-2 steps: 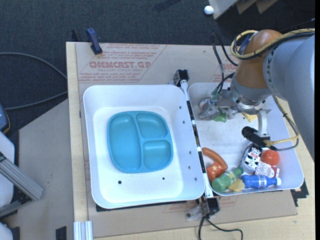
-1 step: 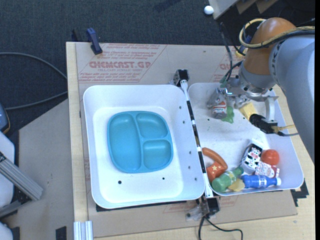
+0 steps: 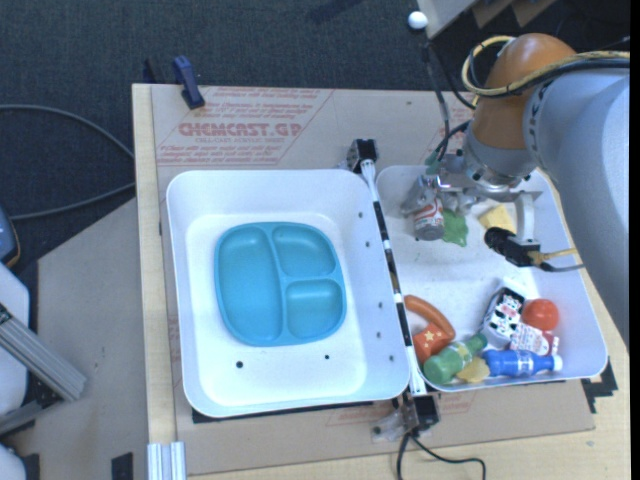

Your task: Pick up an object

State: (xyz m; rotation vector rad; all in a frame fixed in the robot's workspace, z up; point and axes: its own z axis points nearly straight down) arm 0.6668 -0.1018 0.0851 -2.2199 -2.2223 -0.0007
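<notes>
Heaped at the near end of the right bin (image 3: 585, 353): a blue bottle (image 3: 518, 365), a red ball (image 3: 540, 314), a black-and-white carton (image 3: 501, 316), green pieces (image 3: 447, 365) and an orange carrot-shaped toy (image 3: 430, 318). Farther back, in the same bin's far corner, gripper (image 3: 437, 200) lowered over a silver can (image 3: 429, 220), green toy (image 3: 455, 230) just beside it; grip state impossible to tell. Left bin (image 3: 190, 208) holding a blue divided plate (image 3: 281, 282).

We're looking at a robotics lab: a grey industrial arm with an orange band (image 3: 540, 98) is reaching over two shallow white plastic bins (image 3: 200, 203), loose black cables (image 3: 60, 118) trailing across dark carpet (image 3: 250, 18).
</notes>
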